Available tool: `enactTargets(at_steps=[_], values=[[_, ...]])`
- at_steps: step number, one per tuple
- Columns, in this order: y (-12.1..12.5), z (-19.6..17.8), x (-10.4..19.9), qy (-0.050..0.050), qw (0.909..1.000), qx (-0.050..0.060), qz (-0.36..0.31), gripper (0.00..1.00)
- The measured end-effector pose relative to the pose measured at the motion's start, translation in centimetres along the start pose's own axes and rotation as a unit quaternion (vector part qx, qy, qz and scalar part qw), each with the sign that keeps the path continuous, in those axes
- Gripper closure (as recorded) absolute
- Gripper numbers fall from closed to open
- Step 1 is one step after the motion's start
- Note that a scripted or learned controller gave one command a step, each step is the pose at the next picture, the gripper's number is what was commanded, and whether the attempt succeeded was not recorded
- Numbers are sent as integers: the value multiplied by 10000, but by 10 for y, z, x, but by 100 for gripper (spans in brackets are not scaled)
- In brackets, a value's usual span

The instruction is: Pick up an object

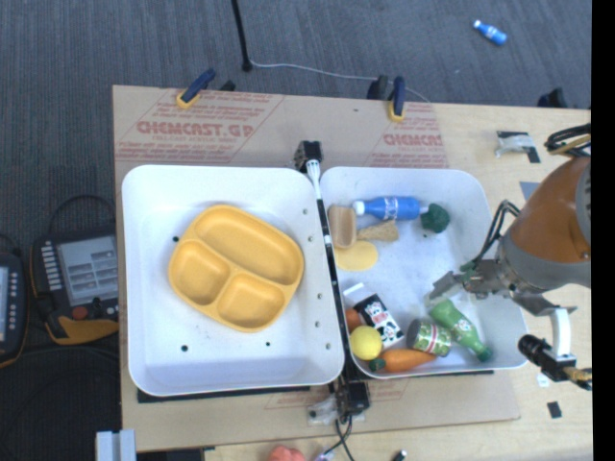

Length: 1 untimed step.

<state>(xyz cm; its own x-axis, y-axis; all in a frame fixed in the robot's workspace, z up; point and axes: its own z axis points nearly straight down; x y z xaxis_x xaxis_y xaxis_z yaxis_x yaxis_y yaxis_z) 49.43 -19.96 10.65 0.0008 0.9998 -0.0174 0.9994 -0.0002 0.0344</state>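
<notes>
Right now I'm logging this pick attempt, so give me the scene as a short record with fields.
left bin: holds a yellow divided plate
right bin: holds a blue bottle, dark green ball, green bottle, can, carrot, lemon
gripper: over the right bin's right side, just above the green bottle
grasp: nothing seen between the fingers
</notes>
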Motion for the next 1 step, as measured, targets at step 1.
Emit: enactTargets(at_steps=[1], values=[[-5, 11, 34, -42, 10000, 28, 38, 0]])
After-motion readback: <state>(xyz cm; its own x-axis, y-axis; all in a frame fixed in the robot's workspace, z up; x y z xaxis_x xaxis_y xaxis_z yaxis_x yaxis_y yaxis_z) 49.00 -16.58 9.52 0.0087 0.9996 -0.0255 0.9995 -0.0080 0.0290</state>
